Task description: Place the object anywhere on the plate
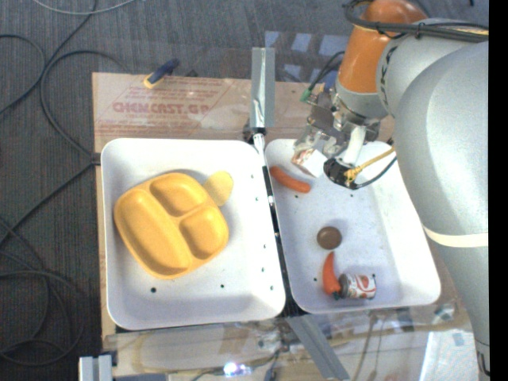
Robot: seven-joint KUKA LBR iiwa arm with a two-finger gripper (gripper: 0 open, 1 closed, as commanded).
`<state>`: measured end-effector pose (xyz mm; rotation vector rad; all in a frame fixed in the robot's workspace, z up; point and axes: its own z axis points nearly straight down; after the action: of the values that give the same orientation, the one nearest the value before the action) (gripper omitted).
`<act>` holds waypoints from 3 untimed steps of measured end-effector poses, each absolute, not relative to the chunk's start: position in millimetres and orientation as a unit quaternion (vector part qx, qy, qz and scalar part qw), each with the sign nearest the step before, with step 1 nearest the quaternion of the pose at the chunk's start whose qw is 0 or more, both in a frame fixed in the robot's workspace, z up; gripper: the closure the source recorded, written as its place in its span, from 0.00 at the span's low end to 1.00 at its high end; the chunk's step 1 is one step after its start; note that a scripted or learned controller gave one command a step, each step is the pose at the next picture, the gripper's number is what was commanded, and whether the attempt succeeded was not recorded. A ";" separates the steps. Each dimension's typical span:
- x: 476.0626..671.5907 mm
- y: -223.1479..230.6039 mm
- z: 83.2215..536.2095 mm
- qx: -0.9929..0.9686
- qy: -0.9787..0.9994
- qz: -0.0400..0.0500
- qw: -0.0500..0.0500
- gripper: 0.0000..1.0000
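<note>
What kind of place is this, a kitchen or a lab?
Probably a robotics lab, not a kitchen: a robot arm reaches over two white bins, loose cables run across the carpet, and the carrot looks like a toy.

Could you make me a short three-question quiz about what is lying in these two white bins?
1. True or false: the yellow divided plastic plate lies in the left white bin.
2. Which thing lies nearest the gripper? A) the orange sausage-shaped toy B) the brown round ball C) the small red-and-white can
3. Fill in: the orange carrot-shaped toy lies just ____ of the can in the right white bin.

Key: 1 true; 2 A; 3 left.
</note>
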<state>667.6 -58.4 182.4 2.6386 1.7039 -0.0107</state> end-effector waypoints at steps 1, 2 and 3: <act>645.1 -10.9 182.8 0.846 0.534 -0.003 0.000 1.00; 611.9 53.8 190.5 0.828 0.560 0.001 0.001 1.00; 595.5 100.8 195.0 0.705 0.709 -0.002 -0.001 1.00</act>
<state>595.5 100.8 195.0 2.2166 2.2303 -0.0051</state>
